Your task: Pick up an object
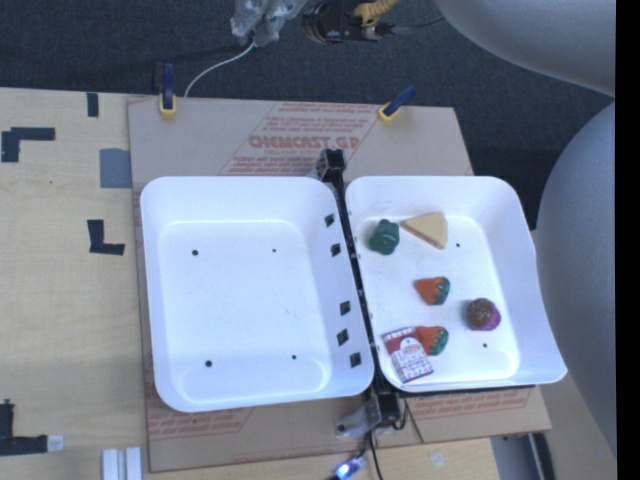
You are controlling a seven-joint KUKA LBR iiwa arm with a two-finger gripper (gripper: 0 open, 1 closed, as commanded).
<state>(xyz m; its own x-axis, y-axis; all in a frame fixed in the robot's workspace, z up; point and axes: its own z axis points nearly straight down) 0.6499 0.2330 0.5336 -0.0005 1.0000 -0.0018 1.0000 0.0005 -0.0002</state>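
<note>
gripper [262, 13] up at top edge, well clear of both bins, finger state unclear, cannot tell. nothing picked yet. right bin [500, 203] holding cheese wedge [426, 229], green piece [385, 236], purple ball [483, 314], red packet [408, 354]. whole pick left.

One fixed camera above the bench, looking down at a slant.

We see both white bins whole, the left bin [240, 298] and the right bin [500, 228] side by side mid-frame, from moderate height; the bench's far edge lies toward the top, and the grey arm [540, 18] enters from upper right.
</note>
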